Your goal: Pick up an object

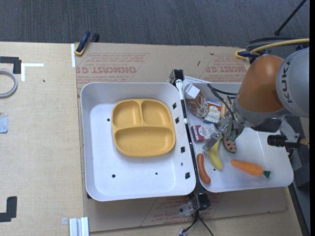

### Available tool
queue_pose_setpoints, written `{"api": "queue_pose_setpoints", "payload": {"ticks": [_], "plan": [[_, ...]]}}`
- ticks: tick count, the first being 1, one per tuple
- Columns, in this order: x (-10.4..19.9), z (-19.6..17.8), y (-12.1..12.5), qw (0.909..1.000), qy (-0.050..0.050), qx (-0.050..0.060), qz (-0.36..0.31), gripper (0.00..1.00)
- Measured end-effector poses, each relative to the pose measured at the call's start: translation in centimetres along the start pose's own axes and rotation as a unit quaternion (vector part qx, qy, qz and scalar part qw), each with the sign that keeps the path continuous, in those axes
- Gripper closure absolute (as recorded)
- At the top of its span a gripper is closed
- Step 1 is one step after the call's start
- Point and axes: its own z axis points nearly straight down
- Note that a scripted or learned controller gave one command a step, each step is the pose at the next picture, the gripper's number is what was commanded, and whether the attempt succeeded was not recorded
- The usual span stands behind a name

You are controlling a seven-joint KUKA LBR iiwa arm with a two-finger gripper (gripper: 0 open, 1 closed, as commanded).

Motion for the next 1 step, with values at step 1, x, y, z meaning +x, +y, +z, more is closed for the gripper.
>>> {"api": "queue_pose_setpoints", "payload": {"ticks": [1], "plan": [[-0.1, -1.0, 0.01, 1.0, -0.001, -0.001, 0.002, 1.0]]}}
